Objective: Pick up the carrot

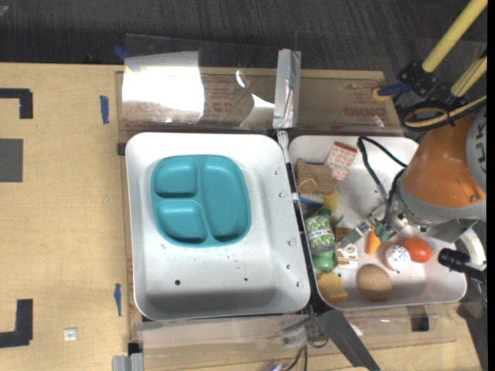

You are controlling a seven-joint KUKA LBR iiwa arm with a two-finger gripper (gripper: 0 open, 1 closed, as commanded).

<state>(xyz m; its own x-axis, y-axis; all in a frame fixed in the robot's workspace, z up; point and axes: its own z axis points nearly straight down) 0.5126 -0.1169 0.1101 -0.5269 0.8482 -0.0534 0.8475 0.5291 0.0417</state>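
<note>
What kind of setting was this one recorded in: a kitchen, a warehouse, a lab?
Most likely a robotics lab bench: two white bins on a plywood top, a teal divided plate, toy food including a carrot, and a robot arm.

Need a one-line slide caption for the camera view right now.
KUKA arm's gripper lowered at the carrot among toy foods in the right bin; teal tray in the left bin.

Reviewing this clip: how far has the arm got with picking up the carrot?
Done: the arm has reached into the right bin, and the gripper sits low over the clutter. In hand: it is right at the small orange carrot, which lies on the bin floor beside the red tomato. I cannot tell whether it is gripped. Left: a clear grasp and the lift.
</note>
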